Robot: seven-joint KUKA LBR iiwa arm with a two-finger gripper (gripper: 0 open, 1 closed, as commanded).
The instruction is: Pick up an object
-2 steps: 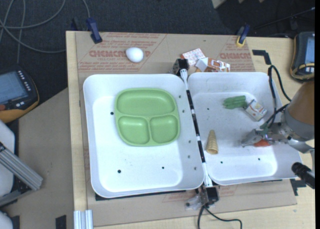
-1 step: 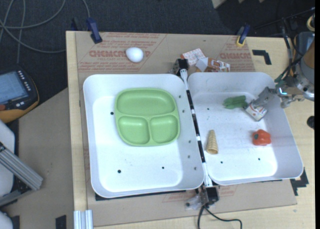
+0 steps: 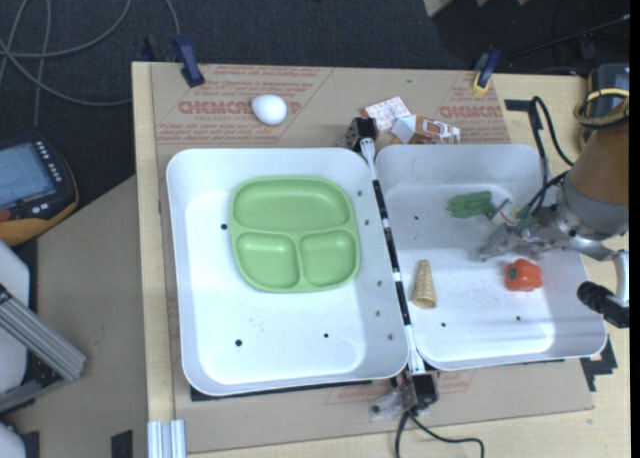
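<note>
Nearest my camera, the front rims of the two white bins meet at a clamp. In the left bin (image 3: pixel 200 346) I see a green divided plate (image 3: pixel 295 231) lying flat, three compartments, toward the back half of the bin.

In the right bin (image 3: pixel 470 341) an ice-cream cone (image 3: pixel 425 284) lies near the dividing edge, its point toward the back. Farther right sits a red tomato-like toy with a green top (image 3: pixel 522 274). My gripper (image 3: pixel 497 242) is low over this bin, just behind and to the left of the red toy, close to it but not on it. I see nothing between the metal fingers, and I cannot tell how far apart they stand because they blur into one grey shape from this angle. Just behind the fingertips lies a green toy vegetable (image 3: pixel 470 205), apart from the red one, with the claw between the two.

Beyond the bins, on the cardboard sheet (image 3: pixel 220 96), rests a white egg-shaped object (image 3: pixel 269 108), and near the bins' back junction lie some small printed packets (image 3: pixel 405 123).
</note>
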